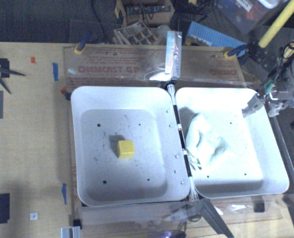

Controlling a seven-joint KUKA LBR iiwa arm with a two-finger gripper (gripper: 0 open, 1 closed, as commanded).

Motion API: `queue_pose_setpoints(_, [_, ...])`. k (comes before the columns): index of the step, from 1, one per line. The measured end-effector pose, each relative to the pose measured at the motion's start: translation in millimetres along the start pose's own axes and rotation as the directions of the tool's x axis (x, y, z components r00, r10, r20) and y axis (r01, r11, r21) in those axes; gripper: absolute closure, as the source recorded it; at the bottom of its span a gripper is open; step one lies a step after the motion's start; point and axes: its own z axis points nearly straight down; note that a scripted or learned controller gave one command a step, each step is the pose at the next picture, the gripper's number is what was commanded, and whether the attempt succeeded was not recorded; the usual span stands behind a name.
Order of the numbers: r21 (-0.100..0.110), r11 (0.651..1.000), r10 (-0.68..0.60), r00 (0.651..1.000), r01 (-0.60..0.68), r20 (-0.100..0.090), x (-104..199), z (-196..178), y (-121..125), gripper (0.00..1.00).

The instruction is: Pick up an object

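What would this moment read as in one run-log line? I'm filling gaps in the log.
gripper: over right bin's right rim, holding nothing | yellow block: left bin | white crumpled item: right bin | pick: not yet done

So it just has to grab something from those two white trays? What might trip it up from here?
A few things, probably. The pincer sits at the far right edge of the right bin, a long way from the yellow block in the left bin. The nearer thing, a white crumpled cloth, looks limp and barely stands out against the white bin, so a grab could slip or miss.
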Motion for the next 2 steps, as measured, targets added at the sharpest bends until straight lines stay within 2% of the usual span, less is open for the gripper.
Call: queue_pose_setpoints(2, [0.000, 1.000, 0.000, 1.000, 0.000, 0.000, 0.0, 0.0, 0.0, 0.00])
